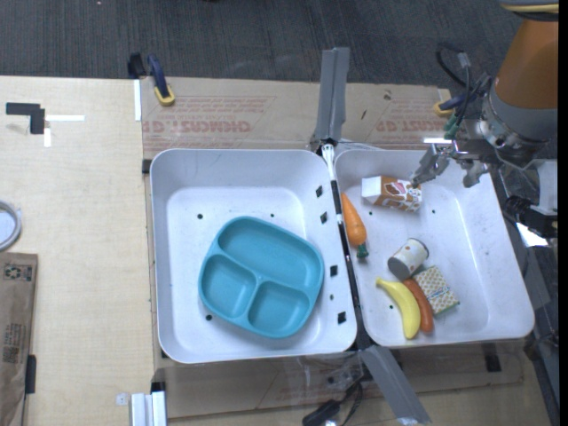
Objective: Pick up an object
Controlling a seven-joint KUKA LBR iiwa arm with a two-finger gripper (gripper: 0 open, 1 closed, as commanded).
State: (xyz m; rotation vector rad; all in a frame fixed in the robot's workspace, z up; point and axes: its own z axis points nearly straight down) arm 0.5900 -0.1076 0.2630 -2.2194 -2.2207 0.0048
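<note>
A roll of tape [4, 226] sits at the tabletop's [71, 238] left edge, with a brown paper bag [16, 309] just below it near the front left corner. The left bin [169, 185] holds a blue divided plate [261, 276] lying flat toward its front half, three compartments facing up. A grey divider post [334, 96] rises from the back edge where the two bins meet. In the right bin [497, 309], a carrot [354, 224] lies along the left wall, its green tip pointing to the front. Near the back edge a small brown and white carton [390, 193] lies on its side. Toward the front sit a small tin can [408, 258] on its side, a banana [401, 305] curving along the floor, a red-orange sausage-like piece [422, 305] touching the banana's right side, and a patterned yellow sponge [437, 289] just beside it. The gripper [424, 169] hangs over the back of the right bin, just right of the carton; its fingers [432, 160] look slightly parted with nothing between them, tips close to the carton's right end.
</note>
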